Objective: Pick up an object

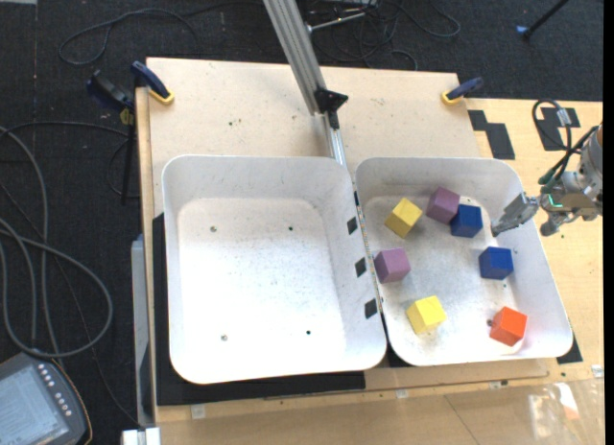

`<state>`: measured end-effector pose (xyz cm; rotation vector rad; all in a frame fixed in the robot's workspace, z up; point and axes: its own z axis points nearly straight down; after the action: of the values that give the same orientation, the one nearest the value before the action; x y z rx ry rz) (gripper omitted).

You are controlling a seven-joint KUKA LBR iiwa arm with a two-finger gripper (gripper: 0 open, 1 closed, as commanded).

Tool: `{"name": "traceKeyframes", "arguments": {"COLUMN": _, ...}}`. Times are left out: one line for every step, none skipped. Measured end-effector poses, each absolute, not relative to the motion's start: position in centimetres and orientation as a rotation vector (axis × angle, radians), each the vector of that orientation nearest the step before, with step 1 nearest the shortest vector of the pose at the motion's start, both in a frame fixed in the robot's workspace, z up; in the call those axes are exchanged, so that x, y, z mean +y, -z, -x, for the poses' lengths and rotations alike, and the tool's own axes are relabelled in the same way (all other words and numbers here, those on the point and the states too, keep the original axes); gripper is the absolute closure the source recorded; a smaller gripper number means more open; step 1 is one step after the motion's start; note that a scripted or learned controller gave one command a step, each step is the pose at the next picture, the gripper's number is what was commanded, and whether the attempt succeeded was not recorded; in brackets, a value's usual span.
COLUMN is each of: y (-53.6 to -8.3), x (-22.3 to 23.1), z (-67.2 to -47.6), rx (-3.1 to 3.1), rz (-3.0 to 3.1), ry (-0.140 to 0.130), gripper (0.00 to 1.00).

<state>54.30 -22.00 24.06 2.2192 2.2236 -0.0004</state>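
blocks filled the right bin (537, 242): two yellow (405, 216) (426, 314), two purple (442, 204) (391, 264), two blue (466, 220) (496, 262) and one orange (508, 325), all small bright cubes. the orange one sat close to the near right rim; the middle of the bin had open floor. the gripper (528, 211) hung over the right rim, near the upper blue block, gripping nothing; whether its fingers were spread i could not tell

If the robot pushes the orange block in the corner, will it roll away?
Probably not. The small orange cube has flat faces, so it would more likely slide than roll. It sits close to the shallow white bin's wall, so a push that way should stop quickly. It looks solid and stiff, unlikely to squash.
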Motion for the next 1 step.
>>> {"name": "traceKeyframes", "arguments": {"y": -17.78, "x": -21.55, "z": -53.82, "rx": 2.225, "rz": -2.226, "ry": 0.005, "gripper": 0.00}}
